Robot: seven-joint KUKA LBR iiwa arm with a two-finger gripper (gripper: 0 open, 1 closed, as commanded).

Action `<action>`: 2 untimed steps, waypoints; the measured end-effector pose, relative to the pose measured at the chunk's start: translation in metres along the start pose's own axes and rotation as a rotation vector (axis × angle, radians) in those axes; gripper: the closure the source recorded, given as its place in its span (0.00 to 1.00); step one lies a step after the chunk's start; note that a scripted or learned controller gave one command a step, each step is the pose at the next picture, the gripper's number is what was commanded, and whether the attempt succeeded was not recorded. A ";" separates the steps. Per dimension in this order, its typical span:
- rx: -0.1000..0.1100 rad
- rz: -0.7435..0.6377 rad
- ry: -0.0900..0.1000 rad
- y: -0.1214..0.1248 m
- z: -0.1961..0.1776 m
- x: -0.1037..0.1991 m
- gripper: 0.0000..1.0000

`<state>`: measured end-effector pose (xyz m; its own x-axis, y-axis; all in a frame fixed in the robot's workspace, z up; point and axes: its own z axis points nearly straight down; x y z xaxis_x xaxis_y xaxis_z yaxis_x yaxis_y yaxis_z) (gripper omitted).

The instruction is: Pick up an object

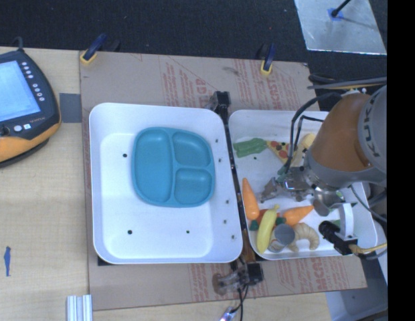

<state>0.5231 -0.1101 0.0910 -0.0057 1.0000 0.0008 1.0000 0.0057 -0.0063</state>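
Looking down on the bench, I see the arm (pixel 345 142) reaching into the right bin (pixel 368 243), its orange band sitting over the bin's upper right part. The gripper (pixel 278 187) hangs low near the middle of that bin, and I cannot tell from this angle whether its fingers are spread or closed; nothing is visibly between them.

Just left of the fingers lies an orange carrot (pixel 250 199), long and tapered, running along the bin's left wall. Below the fingers lies a second, smaller carrot (pixel 298 214) pointing right, and beside it a yellow banana (pixel 266 229), curved, with a green tip at its upper end. Further below, near the bin's front edge, I see a small grey round piece (pixel 283 236) and a pale tan curled piece (pixel 306 236), close together. Above and to the left of the fingers rests a flat green piece (pixel 250 147). Above the fingers, close to the arm, sits a small red and yellow item (pixel 281 151), too small for me to name.

Well to the left of the fingers, the left bin (pixel 110 179) holds a teal divided plate (pixel 173 166) with three compartments, lying flat. A handheld control pad (pixel 20 112) rests on the bench at the far left.
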 end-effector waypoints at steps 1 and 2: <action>-0.003 0.001 -0.001 0.060 -0.001 0.006 0.00; 0.000 -0.001 -0.002 0.059 -0.011 0.004 1.00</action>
<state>0.5824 -0.1054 0.1018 -0.0069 1.0000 -0.0012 1.0000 0.0069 -0.0061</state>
